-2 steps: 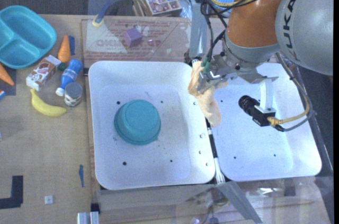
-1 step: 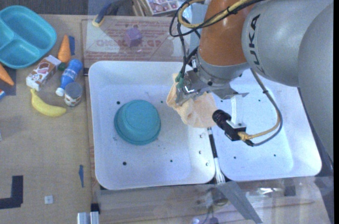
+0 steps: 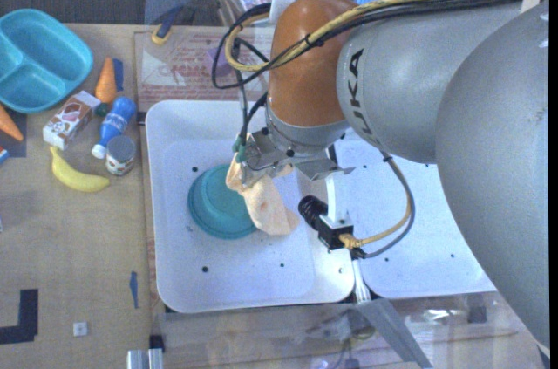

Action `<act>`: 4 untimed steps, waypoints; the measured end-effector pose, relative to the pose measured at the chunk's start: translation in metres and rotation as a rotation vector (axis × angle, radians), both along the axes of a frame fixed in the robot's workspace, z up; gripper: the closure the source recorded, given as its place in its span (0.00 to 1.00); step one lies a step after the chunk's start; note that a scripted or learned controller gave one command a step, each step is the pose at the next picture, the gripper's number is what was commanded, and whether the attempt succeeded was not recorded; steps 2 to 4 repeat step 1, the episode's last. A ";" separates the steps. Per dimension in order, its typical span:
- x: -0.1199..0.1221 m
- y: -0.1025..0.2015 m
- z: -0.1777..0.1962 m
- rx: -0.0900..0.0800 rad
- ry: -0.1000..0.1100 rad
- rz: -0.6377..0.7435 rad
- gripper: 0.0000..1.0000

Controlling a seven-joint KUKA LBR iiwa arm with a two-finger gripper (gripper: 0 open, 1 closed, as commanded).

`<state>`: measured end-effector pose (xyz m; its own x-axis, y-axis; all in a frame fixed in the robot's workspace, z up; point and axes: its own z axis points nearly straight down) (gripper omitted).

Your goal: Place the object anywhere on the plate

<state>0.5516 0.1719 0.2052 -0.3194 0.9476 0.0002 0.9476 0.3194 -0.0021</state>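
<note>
Over the left bin [image 3: 166, 184] the big grey KUKA arm [image 3: 418, 62] sweeps in from the right, its orange band [image 3: 305, 53] hanging right above the action. The bin itself is a shallow white tray, with its twin, the right bin [image 3: 427, 254], just beside it and largely covered by the arm. Down in the left bin sits the teal plate [image 3: 214, 203], round and shallow. Draped at its right rim is the object, a pale tan, soft-looking thing, maybe a cloth or a piece of toy food [image 3: 266, 206]; its upper end rises to the tool [image 3: 253, 162], its lower end hangs past the plate's edge onto the white floor. Is the tool clamped on it? I cannot tell: the wrist body blocks the tip.

To finish well, I would say the tool should shift left so the bulk of the object hangs over the plate's middle, then drop low before letting go, since a limp thing released at the rim may slide off.

On the table [image 3: 78, 271] to the left lie a blue divided dish [image 3: 39, 58], a banana [image 3: 77, 174], a small carton [image 3: 70, 119], a blue bottle [image 3: 115, 125], a can [image 3: 121, 154] and a carrot [image 3: 105, 81], all well apart from the plate. The object's exact kind is hard to make out, and the plate's right rim is hidden under it.
</note>
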 end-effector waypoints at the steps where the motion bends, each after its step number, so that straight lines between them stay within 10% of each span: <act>1: 0.000 0.000 0.000 0.000 -0.001 -0.001 0.00; 4: 0.000 0.000 0.000 0.000 -0.001 -0.001 0.00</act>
